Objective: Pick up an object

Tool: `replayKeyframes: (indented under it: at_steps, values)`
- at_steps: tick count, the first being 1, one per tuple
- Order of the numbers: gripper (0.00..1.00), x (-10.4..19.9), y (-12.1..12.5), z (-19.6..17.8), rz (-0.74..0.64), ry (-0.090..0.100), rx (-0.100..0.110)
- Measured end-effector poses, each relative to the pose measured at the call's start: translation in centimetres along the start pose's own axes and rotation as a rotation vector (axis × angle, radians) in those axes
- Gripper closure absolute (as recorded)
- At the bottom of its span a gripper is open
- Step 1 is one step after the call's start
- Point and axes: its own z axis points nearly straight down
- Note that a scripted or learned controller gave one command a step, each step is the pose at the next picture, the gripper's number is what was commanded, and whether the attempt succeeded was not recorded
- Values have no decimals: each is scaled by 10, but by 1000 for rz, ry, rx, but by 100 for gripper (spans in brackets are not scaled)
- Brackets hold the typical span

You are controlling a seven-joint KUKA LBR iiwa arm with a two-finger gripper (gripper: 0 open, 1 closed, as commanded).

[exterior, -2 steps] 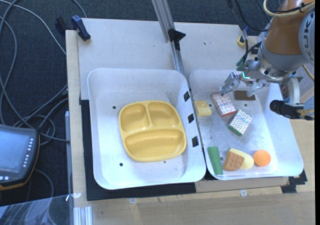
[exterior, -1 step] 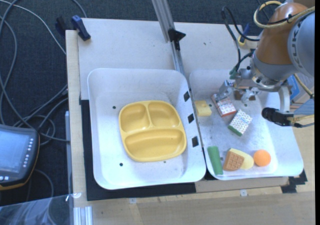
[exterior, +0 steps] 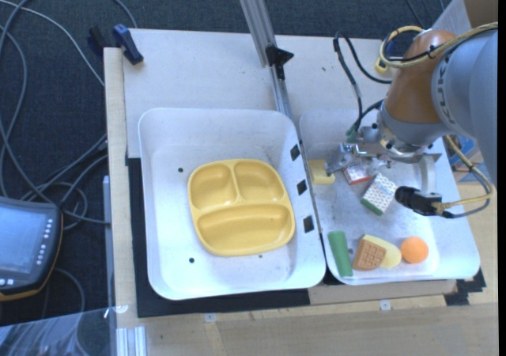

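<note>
My gripper (exterior: 353, 158) hangs low in the right bin (exterior: 466, 245), under the grey and orange wrist. Right by it lie a small red and white packet (exterior: 358, 176) and a white and green checkered box (exterior: 379, 193). A pale yellow block (exterior: 320, 172) rests at the bin's left wall. Along the near edge sit a green cylinder (exterior: 339, 251), a waffle-patterned toy on a yellow piece (exterior: 373, 253) and an orange ball (exterior: 414, 250). I see nothing between the fingers.
The left bin (exterior: 158, 157) holds a yellow divided plate (exterior: 239, 206). A slanted metal pole (exterior: 253, 6) rises behind the bins. Cables run from the arm over the right bin's far side. A blue clamp (exterior: 127, 43) sits at the bench's far left corner.
</note>
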Motion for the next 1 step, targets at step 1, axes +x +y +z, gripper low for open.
replayKeyframes:
  at_steps: [1]
  values:
    - [0, -1, 6, 5, 1, -5, -21]
